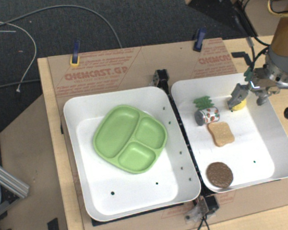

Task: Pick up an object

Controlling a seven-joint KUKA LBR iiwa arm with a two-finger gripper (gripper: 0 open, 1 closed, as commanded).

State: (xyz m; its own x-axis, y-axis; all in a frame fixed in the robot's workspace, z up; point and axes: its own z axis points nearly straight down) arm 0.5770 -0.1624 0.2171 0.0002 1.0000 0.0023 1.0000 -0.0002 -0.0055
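Two shallow white bins are sitting side by side on the cardboard-covered bench (59,149). The left white bin (91,192) is holding a light green plastic plate with three compartments (130,138), lying flat near its middle. The right white bin (265,159) is carrying several small things: a small green leafy toy piece (202,102) toward its upper left, a small can with a red and white label (207,115) lying on its side just below that piece, a tan toast-shaped slice (221,133) just below the can, and a round brown cookie-like disc (220,174) resting near the bin's lower left corner, well apart from the slice.

At the upper right part of that bin, the grey two-finger gripper (247,98) is hanging over a small yellow object (239,105), which is lying on the bin floor to the right of the can. The fingers are standing apart, one dark finger (236,97) touching or overlapping the yellow object from above and the other off to its right. Whether the yellow object is actually caught between them, I cannot tell. The grey arm with its orange band (284,41) is reaching in from the right edge. Two blue clamps (75,52) are gripping the cardboard's far edge.
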